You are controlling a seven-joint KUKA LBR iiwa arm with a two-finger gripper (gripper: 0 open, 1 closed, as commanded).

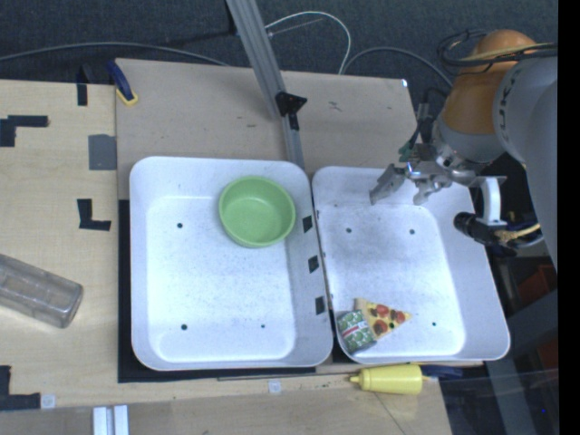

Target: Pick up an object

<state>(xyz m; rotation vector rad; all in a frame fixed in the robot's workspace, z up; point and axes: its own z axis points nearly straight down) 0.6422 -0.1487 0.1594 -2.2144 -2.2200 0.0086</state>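
Note:
My gripper [403,188] hangs over the back edge of the right bin [471,279], open, its two fingers spread with nothing between them. A toy pizza slice [386,316] lies in that bin's front left corner, touching a small green packet [355,331]. Both sit well in front of the gripper. A green bowl [257,211] stands upright in the back part of the left bin [159,270].
A yellow squeeze bottle [391,380] lies on the bench just in front of the right bin. A clear plastic container [36,293] lies at the far left. A slanted metal pole [263,53] ends behind the seam between the bins.

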